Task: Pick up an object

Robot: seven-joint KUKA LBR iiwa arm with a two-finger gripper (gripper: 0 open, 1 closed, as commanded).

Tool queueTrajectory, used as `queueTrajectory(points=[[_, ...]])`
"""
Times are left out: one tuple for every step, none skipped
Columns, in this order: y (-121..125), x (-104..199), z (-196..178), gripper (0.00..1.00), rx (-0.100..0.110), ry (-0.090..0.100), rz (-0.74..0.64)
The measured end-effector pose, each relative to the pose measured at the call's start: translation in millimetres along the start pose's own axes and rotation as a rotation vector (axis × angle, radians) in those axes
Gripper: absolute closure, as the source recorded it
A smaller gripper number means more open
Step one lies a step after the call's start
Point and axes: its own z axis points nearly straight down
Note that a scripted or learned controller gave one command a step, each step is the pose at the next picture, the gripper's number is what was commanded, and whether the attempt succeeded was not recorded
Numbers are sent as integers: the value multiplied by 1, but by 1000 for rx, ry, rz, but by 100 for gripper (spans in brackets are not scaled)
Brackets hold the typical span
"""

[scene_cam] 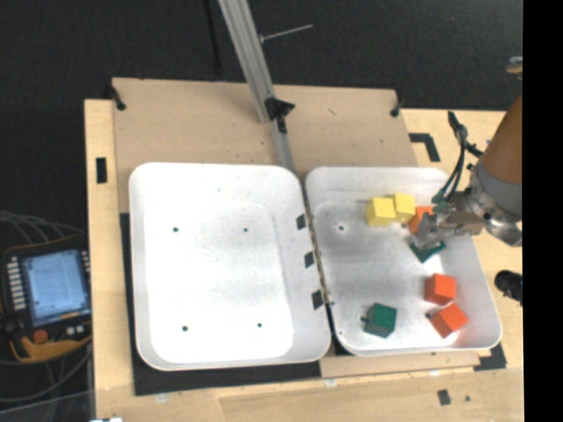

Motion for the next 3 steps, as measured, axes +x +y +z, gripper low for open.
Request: queueTrajectory(points=[[5,58,9,100,7,3,-3],[3,108,-1,100,6,5,-4],[5,158,11,100,11,3,-2]])
